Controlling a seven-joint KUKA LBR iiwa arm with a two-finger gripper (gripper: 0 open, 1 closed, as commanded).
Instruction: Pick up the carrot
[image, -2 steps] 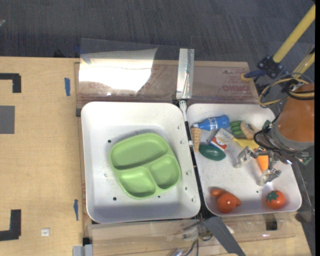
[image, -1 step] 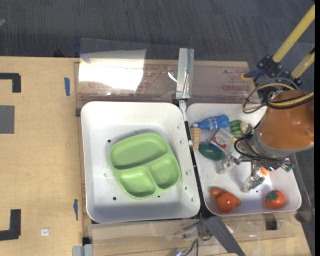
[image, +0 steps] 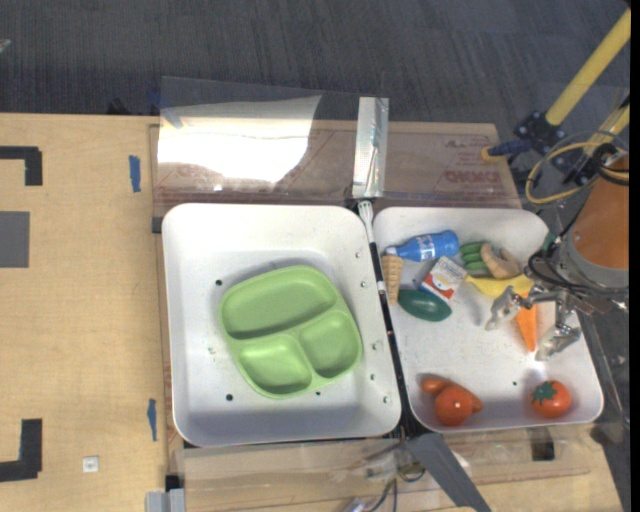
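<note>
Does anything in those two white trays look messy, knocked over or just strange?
Nothing looks spilled or broken. The toy food lies jumbled in the right bin, with the blue bottle on its side, while the green divided plate sits skewed in the left bin.

Bright, even overhead light. Strong glare on clear plastic sheet (image: 235, 150) behind left bin (image: 190, 240), washed near white. Soft shadow under green divided plate (image: 290, 330). White bin floors slightly overexposed. Overall image soft, mildly grainy; small toys in right bin (image: 590, 400) lack fine detail. Dark floor (image: 320, 40) at top underlit.
</note>
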